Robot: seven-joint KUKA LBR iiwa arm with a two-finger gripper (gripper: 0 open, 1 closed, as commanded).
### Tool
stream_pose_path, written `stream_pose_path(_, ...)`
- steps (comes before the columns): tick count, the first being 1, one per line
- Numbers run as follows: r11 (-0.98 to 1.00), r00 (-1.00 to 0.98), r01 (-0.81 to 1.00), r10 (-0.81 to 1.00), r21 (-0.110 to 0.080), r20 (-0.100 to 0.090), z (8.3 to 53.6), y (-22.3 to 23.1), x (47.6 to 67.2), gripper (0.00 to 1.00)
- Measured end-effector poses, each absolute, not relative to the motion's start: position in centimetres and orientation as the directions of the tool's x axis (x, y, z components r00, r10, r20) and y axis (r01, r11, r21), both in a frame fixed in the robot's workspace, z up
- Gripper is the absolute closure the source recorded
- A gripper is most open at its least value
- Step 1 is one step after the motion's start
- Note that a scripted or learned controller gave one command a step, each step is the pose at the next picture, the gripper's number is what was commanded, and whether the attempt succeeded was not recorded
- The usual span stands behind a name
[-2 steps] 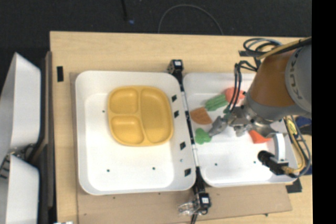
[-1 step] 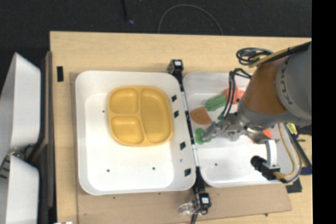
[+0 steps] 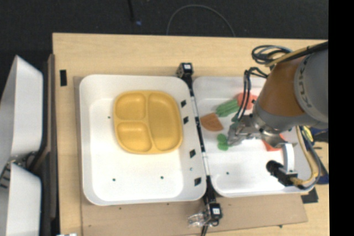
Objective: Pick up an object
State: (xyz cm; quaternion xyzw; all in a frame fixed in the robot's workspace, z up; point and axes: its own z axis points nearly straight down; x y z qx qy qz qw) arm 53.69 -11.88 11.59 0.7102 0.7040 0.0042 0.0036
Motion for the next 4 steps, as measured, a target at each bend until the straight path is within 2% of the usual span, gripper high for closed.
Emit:
stream_pose_path(2,0.004,-0.004,1.000,1.000,0.009,-0.003,24.0,-12.8,52.9,1.00)
stream_pose_path(3,0.003,-0.003,1.000,1.000,0.008,-0.002,28.6,-12.9,53.1,1.00)
stream_pose_path(4,0.006,-0.006,1.000,1.000,0.000,0.000,26.9,-8.4,54.7,1.00)
